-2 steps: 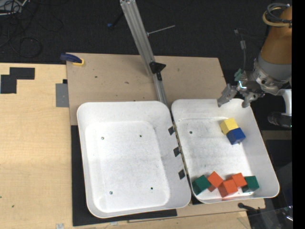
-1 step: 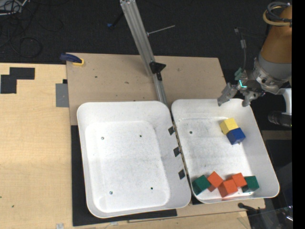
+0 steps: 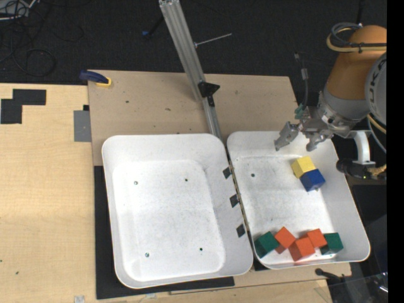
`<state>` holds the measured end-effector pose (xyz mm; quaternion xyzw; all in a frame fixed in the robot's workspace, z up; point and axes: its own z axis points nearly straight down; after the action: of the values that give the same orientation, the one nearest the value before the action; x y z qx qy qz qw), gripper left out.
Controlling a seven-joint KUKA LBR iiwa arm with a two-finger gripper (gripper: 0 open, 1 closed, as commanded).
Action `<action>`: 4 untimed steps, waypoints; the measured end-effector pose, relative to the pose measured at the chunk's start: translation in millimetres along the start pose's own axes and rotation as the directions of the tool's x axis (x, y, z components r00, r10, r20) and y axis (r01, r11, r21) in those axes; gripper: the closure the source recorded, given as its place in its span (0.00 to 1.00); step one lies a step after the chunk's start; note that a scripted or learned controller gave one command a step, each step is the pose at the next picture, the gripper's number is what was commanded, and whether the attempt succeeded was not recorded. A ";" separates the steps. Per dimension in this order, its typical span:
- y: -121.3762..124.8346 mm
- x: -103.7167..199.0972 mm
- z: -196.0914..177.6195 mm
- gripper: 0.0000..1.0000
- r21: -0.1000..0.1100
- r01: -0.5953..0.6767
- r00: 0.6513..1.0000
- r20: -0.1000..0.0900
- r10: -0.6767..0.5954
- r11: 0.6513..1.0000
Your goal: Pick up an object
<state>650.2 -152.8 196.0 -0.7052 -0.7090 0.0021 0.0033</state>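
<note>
Above right bin (image 3: 353,223), hand (image 3: 297,141) spread, unladen.

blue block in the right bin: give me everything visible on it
The blue block is a small cube, solid matte colour, material unclear. It sits on the floor of the right bin, toward the far right side, turned askew to the bin walls. A yellow block touches its far side. The gripper is above and apart.
</note>
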 end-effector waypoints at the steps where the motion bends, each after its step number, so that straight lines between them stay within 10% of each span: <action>1: -1.2 0.2 65.2 0.00 0.001 -0.005 1.000 0.000 0.005 1.000; 2: -0.7 1.8 106.9 0.00 -0.005 -0.005 1.000 0.001 0.005 1.000; 3: -0.7 1.1 95.4 1.00 -0.005 -0.005 1.000 0.001 0.005 1.000; 4: -2.4 6.0 50.9 1.00 -0.010 -0.004 1.000 0.002 0.004 1.000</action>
<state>647.3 -146.7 145.2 -0.7066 -0.7076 -0.0009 -0.0009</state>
